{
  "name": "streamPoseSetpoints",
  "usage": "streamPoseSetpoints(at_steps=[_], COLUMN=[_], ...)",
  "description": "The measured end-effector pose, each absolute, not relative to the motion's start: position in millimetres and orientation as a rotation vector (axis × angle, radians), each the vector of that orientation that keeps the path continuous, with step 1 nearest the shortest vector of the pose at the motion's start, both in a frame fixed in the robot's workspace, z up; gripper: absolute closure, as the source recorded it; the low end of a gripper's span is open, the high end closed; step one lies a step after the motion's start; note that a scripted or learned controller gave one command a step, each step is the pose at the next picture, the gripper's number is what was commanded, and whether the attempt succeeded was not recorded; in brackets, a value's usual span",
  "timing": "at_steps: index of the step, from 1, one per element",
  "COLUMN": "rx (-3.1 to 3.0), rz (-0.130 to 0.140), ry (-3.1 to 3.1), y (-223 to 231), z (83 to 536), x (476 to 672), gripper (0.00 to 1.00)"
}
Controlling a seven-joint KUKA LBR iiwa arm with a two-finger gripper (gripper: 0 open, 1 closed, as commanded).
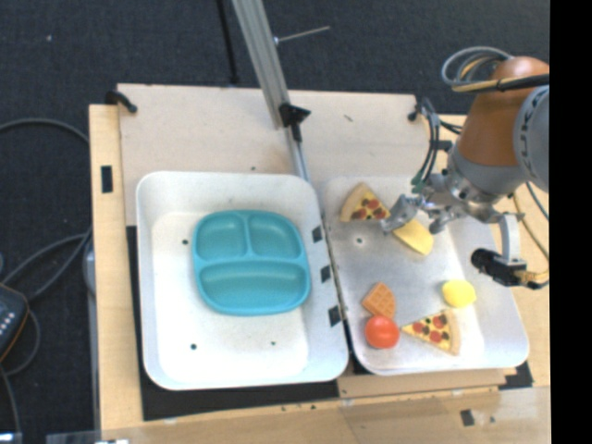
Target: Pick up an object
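My gripper [418, 220] hangs over the upper part of the right bin [490, 340], open, with its fingers spread on either side of a yellow cheese wedge [415, 240]. The wedge lies on the bin floor just below the fingertips, and I cannot see it lifted. Elsewhere in this bin lie a pizza slice [363, 206] at the upper left, a small waffle piece [379, 300], a red tomato [381, 332], a yellow lemon [459, 293] and a second pizza slice [435, 330].
The left bin [166, 350] holds a teal divided plate [250, 261]. A slanted metal post [264, 49] rises behind the bins. The arm's black side piece [499, 266] overhangs the right bin's right edge.
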State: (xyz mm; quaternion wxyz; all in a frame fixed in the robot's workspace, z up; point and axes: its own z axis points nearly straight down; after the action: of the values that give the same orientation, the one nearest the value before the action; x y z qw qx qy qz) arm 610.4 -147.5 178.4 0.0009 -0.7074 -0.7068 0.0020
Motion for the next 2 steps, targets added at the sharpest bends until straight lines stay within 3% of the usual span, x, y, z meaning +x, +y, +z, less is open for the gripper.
streamPoseSetpoints(at_steps=[1, 2], rx=[-2.223, -2.233], rz=[0.005, -0.001], ry=[-2.217, -2.214], y=[-139.9, -141.7], z=[128.8, 143.0], x=[605.3, 606.5], gripper=[0.00, 1.00])
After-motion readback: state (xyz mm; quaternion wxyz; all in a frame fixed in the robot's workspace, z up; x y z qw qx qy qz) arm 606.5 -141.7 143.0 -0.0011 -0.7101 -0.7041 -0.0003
